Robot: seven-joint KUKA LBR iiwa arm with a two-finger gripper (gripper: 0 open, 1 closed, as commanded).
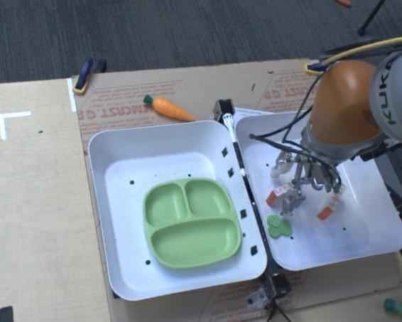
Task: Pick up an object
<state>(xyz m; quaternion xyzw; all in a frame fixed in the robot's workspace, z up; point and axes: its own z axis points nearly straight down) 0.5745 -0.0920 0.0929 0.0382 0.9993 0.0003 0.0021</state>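
Fingers (293, 198): I cannot tell their state. Small orange piece (271, 198) at nine o'clock of them in the right bin (380, 238), probably light, stiff; pinch across its narrow sides.

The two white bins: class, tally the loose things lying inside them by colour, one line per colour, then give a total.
Green: 2, the divided plate in the left bin and a small leafy piece in the right bin.
Orange-red: 2, small pieces in the right bin.
Total: 4
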